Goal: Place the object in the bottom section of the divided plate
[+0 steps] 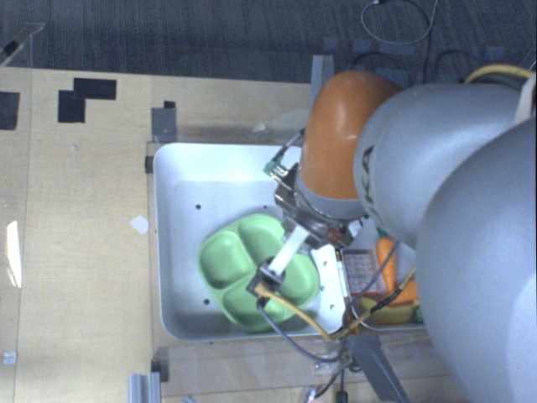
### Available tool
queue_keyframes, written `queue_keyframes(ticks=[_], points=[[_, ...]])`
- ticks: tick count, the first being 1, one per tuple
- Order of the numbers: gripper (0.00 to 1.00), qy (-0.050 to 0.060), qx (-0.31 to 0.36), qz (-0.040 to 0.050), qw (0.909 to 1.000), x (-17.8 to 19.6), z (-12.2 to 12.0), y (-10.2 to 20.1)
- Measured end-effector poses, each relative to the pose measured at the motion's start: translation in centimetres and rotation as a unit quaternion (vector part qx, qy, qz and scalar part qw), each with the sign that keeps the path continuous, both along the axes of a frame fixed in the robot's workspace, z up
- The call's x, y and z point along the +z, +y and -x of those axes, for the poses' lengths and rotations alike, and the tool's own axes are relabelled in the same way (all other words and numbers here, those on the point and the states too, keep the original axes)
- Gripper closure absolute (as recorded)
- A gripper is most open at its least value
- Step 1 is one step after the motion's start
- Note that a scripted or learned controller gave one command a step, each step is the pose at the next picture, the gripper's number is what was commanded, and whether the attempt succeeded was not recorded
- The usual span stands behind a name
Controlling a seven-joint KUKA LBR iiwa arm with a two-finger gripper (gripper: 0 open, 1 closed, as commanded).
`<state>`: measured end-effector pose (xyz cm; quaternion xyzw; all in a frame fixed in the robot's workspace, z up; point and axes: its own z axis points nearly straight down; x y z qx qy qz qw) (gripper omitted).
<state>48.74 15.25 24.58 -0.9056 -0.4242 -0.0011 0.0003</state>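
Closest to your lens is the grey arm (470, 225), bulking over the right side of the scene with its orange band (336, 137) above the wrist. Sweeping from the left, you have bare wooden bench (84, 259) with a few black squares (84, 99) at its far edge, then the left bin (180, 217), and in that bin's near right part the green divided plate (239, 267). Every section of the plate that you can see is bare, including the near one, which I take to be the bottom section; the plate's right lobe is partly covered by the robot's own hardware. So, by my judgement, the placing is not yet done. Just right of the plate's middle, and above its far right edge, sits the gripper (306, 221), tucked under the wrist. You cannot tell whether it is parted, closed or clamped on something, because the wrist hides it. Nothing shows in its hold. Further right, past that bin's right wall and half under the arm, lie a pale patterned packet (361, 271), an orange carrot-like piece (386, 259) and something yellow (394, 313). Any of these could be the object; they sit near the gripper on its right, apart from the plate. If so, the pick and the carry across are both left.
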Motion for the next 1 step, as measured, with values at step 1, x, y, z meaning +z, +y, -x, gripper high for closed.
queue_keyframes(ticks=[1], points=[[0.0, 0.0, 0.0, 0.0001, 1.0, -0.01, 0.01, 0.02]])
